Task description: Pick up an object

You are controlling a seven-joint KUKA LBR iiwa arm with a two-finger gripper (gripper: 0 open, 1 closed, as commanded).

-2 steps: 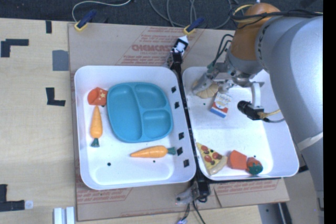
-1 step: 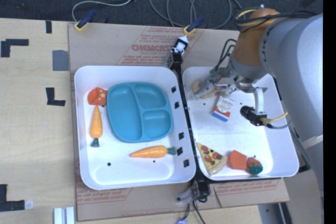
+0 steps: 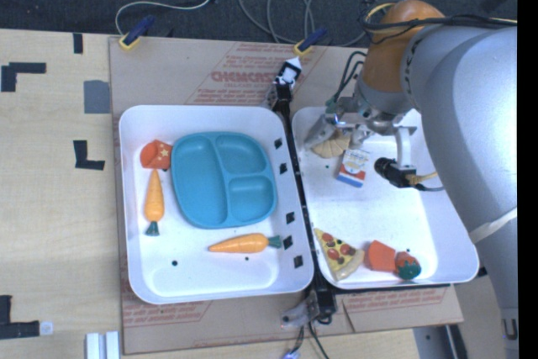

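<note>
Arm: the grey arm (image 3: 471, 97) with its orange band (image 3: 391, 46) reaches in from the right and bends down over the far end of the right bin.
Gripper: the gripper (image 3: 346, 130) hangs low over the right bin's far left corner; its parts are a tangle of metal and cable from this angle, so how far it is open, and whether it has hold of anything, cannot be told.
Right bin: the right bin (image 3: 420, 223) carries a tan, bread-like piece (image 3: 329, 146) at its far left corner, right under the gripper, and a small white carton (image 3: 353, 166) with blue and red print just beside it toward the middle.
Right bin, near edge: a pizza slice (image 3: 339, 253) lies at the near left corner, then an orange-red block (image 3: 380, 256) and a red, strawberry-like piece with a green top (image 3: 408, 266), the three in a row along the near edge.
Left bin: the left bin (image 3: 139, 265) holds a blue divided plate (image 3: 225, 178) in its middle.
Left bin, left edge: a red-orange piece (image 3: 155, 154) sits at the far end, and a carrot (image 3: 153, 202) lies lengthwise just below it.
Left bin, near edge: a second carrot (image 3: 242, 245) lies crosswise between the plate and the near edge.
Surface: brown cardboard (image 3: 227, 80) lies under both bins on the surface (image 3: 50, 223), with two blue-and-yellow clamps (image 3: 134, 34) on its far edge.
</note>
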